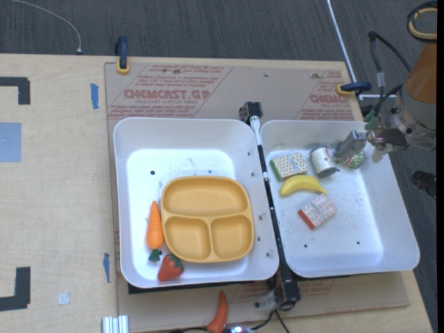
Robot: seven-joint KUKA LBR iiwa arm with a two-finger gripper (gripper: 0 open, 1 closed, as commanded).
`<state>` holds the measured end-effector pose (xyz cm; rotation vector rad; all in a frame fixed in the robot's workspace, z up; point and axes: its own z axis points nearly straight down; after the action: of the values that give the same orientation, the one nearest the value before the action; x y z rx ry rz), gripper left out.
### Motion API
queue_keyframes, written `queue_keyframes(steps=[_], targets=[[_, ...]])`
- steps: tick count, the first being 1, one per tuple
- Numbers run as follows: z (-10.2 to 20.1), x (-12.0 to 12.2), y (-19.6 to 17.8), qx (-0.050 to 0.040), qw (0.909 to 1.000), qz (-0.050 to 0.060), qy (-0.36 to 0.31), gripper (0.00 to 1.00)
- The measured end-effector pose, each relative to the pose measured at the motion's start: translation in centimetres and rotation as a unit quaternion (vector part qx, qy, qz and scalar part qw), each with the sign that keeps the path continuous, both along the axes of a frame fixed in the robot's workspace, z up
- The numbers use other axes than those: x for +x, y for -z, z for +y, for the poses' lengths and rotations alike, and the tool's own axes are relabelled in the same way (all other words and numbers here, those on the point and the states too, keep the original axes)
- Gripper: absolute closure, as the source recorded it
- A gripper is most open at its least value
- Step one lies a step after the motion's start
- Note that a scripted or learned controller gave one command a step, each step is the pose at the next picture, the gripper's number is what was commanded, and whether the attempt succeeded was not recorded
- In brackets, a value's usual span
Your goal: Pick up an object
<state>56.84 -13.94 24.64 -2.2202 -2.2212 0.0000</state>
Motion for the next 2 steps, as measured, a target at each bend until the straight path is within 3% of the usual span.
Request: queue_keyframes(steps=[1, 2], targets=[[-3.0, -4.7, 10.2, -0.0003, 1.0, 0.0, 0.001, 0.0], [0.6, -6.3, 15.1, -0.0013, 1.0, -0.004, 0.001, 0.0]])
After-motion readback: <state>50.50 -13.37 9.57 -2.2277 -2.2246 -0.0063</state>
